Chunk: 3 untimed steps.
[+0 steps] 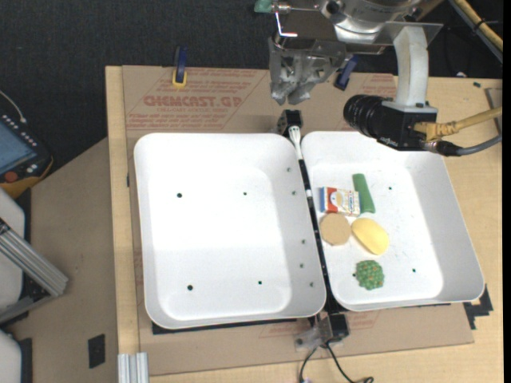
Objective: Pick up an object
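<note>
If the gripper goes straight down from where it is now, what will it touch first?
Probably the black clip between the bins, or the cardboard beside it; the gripper hangs above the far edge. Depth is unclear.

We count two white bins (160, 214), one green stick (363, 193), one small carton (340, 201), one tan disc (335, 231), one yellow lump (371, 235), one green floret (369, 274).

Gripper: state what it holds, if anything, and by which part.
Nothing is held. The gripper hangs above the bench behind the bins, and the objects all lie in the right bin: green stick, packet, broccoli.
</note>
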{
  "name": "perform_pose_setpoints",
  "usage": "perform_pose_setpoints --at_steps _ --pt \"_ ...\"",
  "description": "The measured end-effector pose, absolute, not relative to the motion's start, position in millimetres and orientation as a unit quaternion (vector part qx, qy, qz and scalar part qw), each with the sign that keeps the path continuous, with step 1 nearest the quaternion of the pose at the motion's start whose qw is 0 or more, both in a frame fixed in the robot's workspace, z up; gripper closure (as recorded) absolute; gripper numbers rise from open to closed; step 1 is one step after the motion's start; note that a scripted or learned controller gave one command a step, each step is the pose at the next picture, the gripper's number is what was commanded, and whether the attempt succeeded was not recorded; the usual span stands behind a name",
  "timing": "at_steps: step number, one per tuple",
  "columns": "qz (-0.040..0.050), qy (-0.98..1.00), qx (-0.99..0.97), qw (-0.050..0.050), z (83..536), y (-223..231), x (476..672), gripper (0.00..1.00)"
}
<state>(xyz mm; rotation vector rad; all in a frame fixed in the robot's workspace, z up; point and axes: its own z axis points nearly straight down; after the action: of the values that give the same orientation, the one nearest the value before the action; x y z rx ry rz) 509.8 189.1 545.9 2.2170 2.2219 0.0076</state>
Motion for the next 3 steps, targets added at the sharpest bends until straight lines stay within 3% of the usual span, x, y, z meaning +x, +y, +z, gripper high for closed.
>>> perform_pose_setpoints --at_steps 2,3 --pt "0.0048 0.709 0.705 0.003 566.6 190.6 510.5 1.0" --pt "0.0042 0.709 0.706 0.002 566.2 190.5 510.4 0.0"
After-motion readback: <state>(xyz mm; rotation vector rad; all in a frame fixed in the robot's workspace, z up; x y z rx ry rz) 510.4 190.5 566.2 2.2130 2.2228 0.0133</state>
